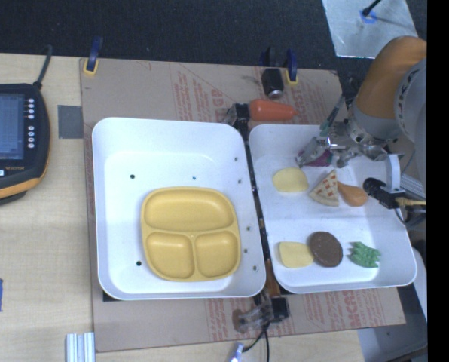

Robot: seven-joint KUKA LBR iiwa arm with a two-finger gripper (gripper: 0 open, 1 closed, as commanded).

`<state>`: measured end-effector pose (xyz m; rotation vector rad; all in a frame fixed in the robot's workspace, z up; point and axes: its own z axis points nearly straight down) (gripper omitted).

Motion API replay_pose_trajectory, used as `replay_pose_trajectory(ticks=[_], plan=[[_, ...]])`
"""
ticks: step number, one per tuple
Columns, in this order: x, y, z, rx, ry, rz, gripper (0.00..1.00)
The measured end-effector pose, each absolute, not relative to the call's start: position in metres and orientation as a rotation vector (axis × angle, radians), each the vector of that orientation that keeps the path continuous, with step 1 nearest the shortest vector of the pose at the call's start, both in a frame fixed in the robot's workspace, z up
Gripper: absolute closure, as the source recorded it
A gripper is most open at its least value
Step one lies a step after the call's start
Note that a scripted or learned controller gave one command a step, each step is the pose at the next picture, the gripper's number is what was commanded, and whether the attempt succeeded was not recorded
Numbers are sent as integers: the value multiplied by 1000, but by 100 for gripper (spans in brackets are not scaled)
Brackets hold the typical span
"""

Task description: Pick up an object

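- Toy food pieces, the things to pick from, lie in the right-hand shallow white bin (285, 145): a pale yellow rounded piece (290, 179) near the bin's middle, a tan wedge like a pizza slice (325, 190) just at its 3 o'clock, and an orange rounded piece (352, 194) touching the wedge at 3 o'clock again.
- Along the bin's 6 o'clock side sit a second pale yellow piece (294, 254), a dark brown round patty (325, 249) touching it, and a green leafy piece (365, 255) beside that.
- The end effector (320, 154) hangs low at the bin's 12 o'clock part, above the wedge; a purplish shape shows at its tip, but what it is, and how the tip is set, I cannot tell.
- The grey arm with its orange band (386, 74) comes in from 3 o'clock.
- The left-hand white bin (119, 149) holds a yellow three-compartment plastic tray (190, 232).
- An orange carrot-like object (270, 111) lies on the surface just beyond the bins, at 12 o'clock.
- A handheld control pendant (10, 142) rests at the far 9 o'clock.
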<state>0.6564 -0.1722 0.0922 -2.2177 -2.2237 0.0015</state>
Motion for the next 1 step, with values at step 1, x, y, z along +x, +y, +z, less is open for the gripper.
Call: replay_pose_trajectory(ticks=[1], plan=[[656,-151,92,-2214,-2225,4,0]])
